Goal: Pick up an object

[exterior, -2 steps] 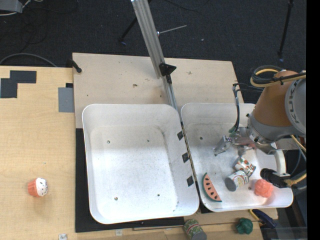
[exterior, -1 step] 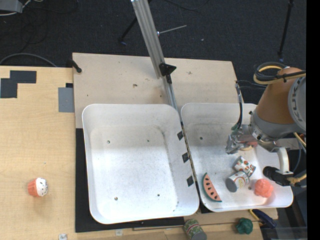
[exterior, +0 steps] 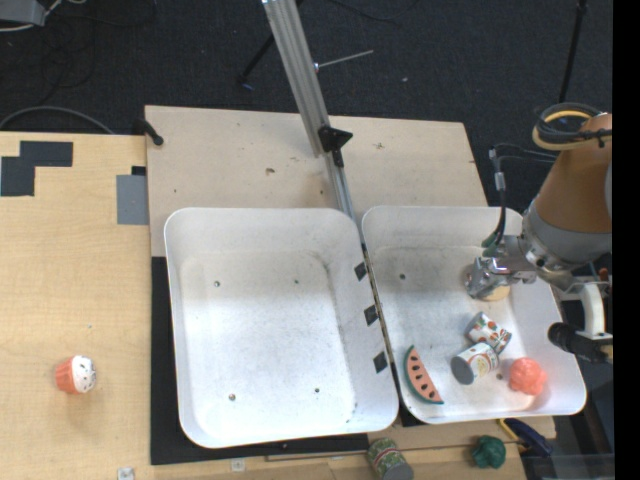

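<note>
My gripper [exterior: 487, 278] hangs low over the upper right part of the right bin [exterior: 430, 238], on the grey and orange arm [exterior: 572, 203] that comes in from the right. A small beige object [exterior: 503, 288] lies right under it, partly covered. In front of it lie two small patterned cans [exterior: 490, 331] [exterior: 474, 363], a pink-orange ball [exterior: 527, 376] and a watermelon slice toy [exterior: 422, 376]. None of these four touches the gripper.
The left bin [exterior: 200, 238] sits next to the right one, joined by black clips [exterior: 372, 314]. An aluminium rail [exterior: 305, 78] slants in from the back. A red-white toy [exterior: 75, 375] lies on the wooden table; a green thing [exterior: 488, 452] and a can [exterior: 385, 458] lie at the front edge.
</note>
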Robot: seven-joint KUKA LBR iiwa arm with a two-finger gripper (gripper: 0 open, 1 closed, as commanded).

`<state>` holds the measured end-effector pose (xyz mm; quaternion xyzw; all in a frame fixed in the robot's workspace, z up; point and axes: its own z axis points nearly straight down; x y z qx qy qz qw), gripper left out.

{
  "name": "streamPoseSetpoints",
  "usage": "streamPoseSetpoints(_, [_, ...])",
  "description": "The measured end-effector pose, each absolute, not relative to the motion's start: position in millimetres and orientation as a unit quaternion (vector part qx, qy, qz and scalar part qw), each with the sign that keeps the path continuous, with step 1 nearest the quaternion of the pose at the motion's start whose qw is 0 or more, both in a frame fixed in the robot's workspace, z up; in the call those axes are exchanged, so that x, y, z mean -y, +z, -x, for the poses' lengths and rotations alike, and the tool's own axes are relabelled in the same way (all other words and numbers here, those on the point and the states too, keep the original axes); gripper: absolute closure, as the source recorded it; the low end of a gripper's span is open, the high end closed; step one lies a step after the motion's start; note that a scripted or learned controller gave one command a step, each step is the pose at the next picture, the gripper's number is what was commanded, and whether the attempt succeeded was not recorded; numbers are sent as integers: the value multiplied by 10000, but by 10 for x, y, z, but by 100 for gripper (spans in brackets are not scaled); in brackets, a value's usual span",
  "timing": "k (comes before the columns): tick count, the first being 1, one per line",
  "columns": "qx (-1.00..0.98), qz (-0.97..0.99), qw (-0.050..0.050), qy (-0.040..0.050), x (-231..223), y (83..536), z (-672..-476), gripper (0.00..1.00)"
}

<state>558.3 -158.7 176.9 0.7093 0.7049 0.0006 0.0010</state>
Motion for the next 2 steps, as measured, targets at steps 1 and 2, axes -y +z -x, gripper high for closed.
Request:
streamPoseSetpoints(1, [-7071,-7071,4,2,1597,2041,-5587,100])
streamPoseSetpoints(2, [-7084,-7058,-27,-4,1060,1986,-5561,100])
